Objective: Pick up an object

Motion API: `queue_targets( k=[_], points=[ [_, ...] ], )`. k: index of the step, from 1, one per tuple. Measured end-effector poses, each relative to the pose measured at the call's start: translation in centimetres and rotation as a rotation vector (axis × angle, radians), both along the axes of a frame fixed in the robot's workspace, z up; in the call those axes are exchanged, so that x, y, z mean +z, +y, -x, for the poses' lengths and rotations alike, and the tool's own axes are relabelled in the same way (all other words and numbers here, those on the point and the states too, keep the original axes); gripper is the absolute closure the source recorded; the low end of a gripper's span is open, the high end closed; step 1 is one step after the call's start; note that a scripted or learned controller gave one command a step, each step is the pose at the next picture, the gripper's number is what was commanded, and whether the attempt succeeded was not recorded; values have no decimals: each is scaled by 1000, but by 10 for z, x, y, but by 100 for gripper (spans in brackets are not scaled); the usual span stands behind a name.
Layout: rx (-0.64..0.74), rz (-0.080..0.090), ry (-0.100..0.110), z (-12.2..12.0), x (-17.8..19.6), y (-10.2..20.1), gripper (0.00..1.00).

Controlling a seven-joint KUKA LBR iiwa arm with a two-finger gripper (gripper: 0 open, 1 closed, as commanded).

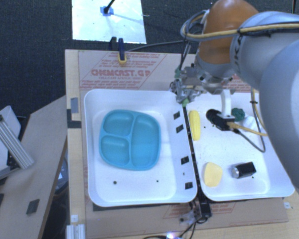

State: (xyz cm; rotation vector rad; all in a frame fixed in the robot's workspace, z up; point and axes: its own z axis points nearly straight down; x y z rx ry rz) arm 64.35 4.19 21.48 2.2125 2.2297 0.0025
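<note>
In the right bin (269, 183) a long yellow banana-like piece (194, 125) lies along the left wall. Nearer the front are a pale yellow rounded piece (213, 174) and a small black can with a silver end (244, 170). My gripper (184, 99) hangs at the back left corner of this bin, just above the far tip of the long yellow piece and close to the divider. Nothing shows between it and the yellow piece.
The left bin (94, 183) holds a blue divided plate (130, 139). A small green thing (238, 114) sits at the back of the right bin. The arm's big grey body (279, 59) covers the right bin's far right side.
</note>
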Motion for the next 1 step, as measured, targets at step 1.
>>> queue_targets(
  k=[1],
  points=[
    [1, -1, -2, -14, 3, 49, 100]
  ],
)
